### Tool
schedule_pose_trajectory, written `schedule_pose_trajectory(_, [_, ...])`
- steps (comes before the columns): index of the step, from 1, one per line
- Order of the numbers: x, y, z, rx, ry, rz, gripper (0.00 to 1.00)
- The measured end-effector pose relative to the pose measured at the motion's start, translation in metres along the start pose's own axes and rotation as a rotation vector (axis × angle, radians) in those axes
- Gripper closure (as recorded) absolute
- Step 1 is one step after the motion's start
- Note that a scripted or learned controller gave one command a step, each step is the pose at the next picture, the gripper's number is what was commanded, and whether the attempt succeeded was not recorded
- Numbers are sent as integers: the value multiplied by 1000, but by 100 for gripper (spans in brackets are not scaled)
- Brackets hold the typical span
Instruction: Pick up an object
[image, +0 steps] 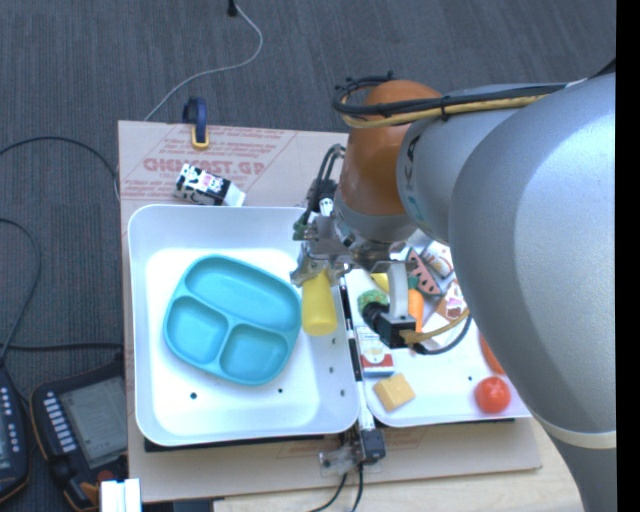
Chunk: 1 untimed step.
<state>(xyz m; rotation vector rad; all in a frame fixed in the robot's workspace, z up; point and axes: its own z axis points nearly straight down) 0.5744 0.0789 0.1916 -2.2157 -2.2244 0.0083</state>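
Just right of the frame's centre, the gripper (318, 262) sits directly over the top end of the yellow object (319, 306) beside the blue divided plate (232, 318), seemingly clamped on it though the contact is partly hidden, so a straight lift should come next.

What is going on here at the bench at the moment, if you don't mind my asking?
A grey KUKA arm reaches in from the right, and its gripper hangs over the inner edge of the left bin, right above a yellow object. That object lies beside a blue divided plate. Whether the yellow object is actually gripped cannot be made out. The right bin holds a jumble of small items, including a red ball.
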Motion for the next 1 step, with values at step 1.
schedule_pose_trajectory(1, [62, -12, -21, 1, 0, -1, 100])
